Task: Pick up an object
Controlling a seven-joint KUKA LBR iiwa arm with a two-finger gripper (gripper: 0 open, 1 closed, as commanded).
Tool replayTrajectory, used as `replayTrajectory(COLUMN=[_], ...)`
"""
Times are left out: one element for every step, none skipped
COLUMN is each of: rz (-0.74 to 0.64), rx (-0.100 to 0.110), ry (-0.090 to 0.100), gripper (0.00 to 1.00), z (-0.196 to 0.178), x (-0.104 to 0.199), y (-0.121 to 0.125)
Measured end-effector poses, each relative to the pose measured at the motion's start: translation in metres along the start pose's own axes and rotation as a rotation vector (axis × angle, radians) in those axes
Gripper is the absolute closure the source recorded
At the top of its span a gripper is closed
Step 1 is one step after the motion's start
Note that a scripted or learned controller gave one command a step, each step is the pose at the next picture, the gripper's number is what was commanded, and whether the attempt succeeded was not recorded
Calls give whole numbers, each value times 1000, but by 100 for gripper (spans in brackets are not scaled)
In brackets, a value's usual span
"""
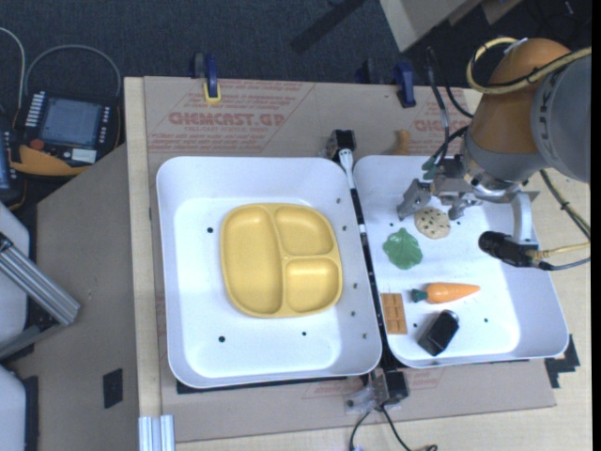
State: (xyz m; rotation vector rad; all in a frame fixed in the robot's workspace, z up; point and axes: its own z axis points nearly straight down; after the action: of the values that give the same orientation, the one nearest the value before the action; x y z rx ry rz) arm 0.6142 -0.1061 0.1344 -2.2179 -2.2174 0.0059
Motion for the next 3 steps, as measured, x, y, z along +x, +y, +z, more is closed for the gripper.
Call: replayTrajectory(rz=[0, -1, -1], rx=[-7, -14, -15], ry=[-2, -3, -3], gripper=[100, 100, 100], z=[-14, -78, -127], x=[0, 1, 1], y=[1, 7, 8])
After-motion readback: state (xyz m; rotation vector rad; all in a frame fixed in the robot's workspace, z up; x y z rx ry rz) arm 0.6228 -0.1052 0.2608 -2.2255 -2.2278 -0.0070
